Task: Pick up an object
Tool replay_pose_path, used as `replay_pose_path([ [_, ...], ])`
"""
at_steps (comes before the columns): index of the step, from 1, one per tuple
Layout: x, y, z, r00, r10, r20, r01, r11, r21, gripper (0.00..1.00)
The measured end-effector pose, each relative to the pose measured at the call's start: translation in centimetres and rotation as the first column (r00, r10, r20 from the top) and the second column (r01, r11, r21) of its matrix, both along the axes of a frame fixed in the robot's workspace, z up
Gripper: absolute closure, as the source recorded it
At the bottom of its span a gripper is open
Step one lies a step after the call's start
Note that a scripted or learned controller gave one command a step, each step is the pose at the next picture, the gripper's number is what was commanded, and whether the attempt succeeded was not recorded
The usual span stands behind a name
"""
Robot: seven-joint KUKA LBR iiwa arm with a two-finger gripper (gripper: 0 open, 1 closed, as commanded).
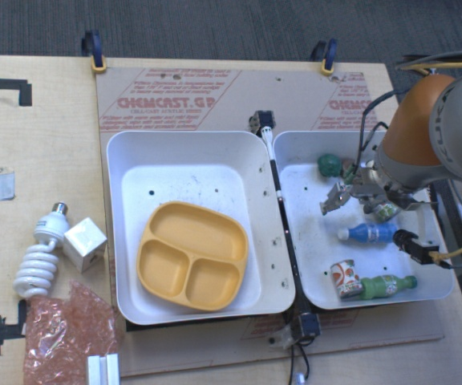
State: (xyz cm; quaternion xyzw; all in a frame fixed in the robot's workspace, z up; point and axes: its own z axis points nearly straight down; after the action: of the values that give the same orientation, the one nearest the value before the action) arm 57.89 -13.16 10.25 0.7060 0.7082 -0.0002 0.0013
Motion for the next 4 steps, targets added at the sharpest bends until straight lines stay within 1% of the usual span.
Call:
replay_pose_path([
  [1,-4.2,3.3,-1.0,1.000,-0.004,-0.002,0.004,1.000,0.002,0.00],
  [2,-4.1,3.2,0.0,1.000,-0.005,0.000,0.005,1.000,0.001,1.00],
  [3,-4.1,3.2,0.0,1.000,-0.005,0.000,0.005,1.000,0.001,0.00],
  [4,-7.2,3.8,-1.0,1.000,-0.005,-0.002,0.005,1.000,0.002,0.00],
])
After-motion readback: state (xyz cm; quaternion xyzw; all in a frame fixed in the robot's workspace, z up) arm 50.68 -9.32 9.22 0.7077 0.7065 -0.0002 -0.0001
